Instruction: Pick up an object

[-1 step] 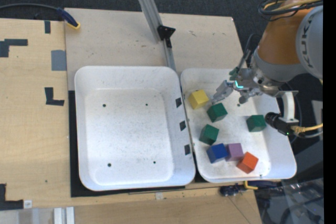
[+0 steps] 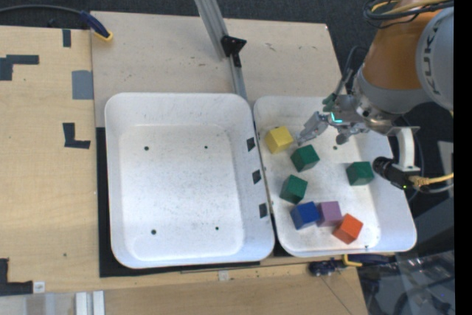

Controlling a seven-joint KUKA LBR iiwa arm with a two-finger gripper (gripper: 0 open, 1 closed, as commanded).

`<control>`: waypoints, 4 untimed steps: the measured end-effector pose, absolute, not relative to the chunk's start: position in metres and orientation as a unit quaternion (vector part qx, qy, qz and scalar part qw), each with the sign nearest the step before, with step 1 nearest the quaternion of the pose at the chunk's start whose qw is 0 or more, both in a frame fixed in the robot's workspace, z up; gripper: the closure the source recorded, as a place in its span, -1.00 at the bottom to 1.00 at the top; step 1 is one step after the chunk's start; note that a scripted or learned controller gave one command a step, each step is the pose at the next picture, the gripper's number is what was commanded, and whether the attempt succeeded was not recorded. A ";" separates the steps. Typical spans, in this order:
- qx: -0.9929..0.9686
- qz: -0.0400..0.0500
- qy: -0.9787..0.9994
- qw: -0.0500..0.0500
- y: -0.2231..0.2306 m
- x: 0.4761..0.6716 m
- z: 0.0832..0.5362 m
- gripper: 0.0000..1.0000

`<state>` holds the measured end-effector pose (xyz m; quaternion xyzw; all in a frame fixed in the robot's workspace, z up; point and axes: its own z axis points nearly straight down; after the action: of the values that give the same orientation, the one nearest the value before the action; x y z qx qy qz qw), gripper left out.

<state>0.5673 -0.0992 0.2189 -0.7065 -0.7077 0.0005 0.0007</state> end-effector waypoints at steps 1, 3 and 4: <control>-0.706 0.002 -0.708 0.002 -0.094 0.575 0.167 -1.00; -0.706 -0.006 -0.708 -0.011 -0.097 0.585 0.114 -1.00; -0.706 -0.007 -0.708 -0.012 -0.096 0.585 0.124 1.00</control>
<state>0.5855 -0.0963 0.1239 -0.7059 -0.7081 -0.0070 -0.0123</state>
